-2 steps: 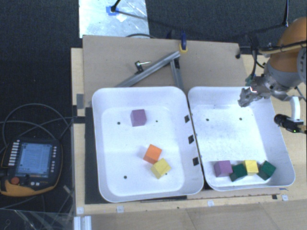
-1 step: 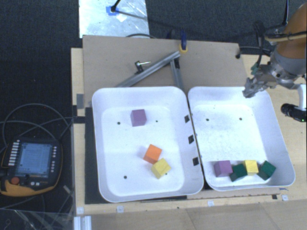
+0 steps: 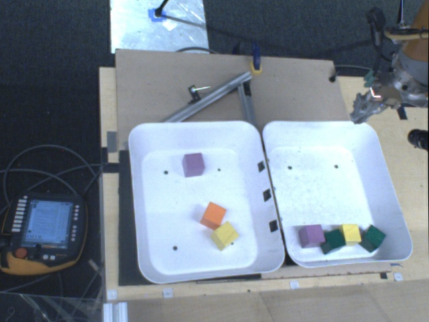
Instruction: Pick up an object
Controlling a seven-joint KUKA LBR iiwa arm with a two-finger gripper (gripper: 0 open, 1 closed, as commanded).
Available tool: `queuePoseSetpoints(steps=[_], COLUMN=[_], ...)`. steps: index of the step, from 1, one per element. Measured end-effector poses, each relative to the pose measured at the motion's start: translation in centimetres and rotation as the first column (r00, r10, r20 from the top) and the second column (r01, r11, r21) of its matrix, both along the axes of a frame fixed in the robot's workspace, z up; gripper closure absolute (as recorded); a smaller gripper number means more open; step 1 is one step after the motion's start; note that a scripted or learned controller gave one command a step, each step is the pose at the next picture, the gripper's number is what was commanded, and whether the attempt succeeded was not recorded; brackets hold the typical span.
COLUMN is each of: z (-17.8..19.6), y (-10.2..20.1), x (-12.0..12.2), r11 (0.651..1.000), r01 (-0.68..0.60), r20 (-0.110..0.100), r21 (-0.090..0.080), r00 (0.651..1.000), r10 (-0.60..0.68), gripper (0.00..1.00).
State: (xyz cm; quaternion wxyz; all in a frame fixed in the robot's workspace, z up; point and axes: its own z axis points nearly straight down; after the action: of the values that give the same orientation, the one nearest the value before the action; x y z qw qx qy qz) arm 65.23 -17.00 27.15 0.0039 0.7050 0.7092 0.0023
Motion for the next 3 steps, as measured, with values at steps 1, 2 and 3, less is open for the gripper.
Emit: queuePoseSetpoints(steps=[1, 2, 3], z=[-1.5, -2.7, -2.2], y=[5.5, 10.4, 15.2], x=[1.1, 2.1, 2.7], r11=[1.000, 1.000, 1.000], r01=[-0.004, -0.004, -0.004], r20=[-0.007, -0.007, -0.006], r21=[0.003, 0.004, 0.004], r00=[1.000, 1.000, 1.000], r10=[0.004, 0.004, 0.004], gripper=[1.00, 1.00, 1.00])
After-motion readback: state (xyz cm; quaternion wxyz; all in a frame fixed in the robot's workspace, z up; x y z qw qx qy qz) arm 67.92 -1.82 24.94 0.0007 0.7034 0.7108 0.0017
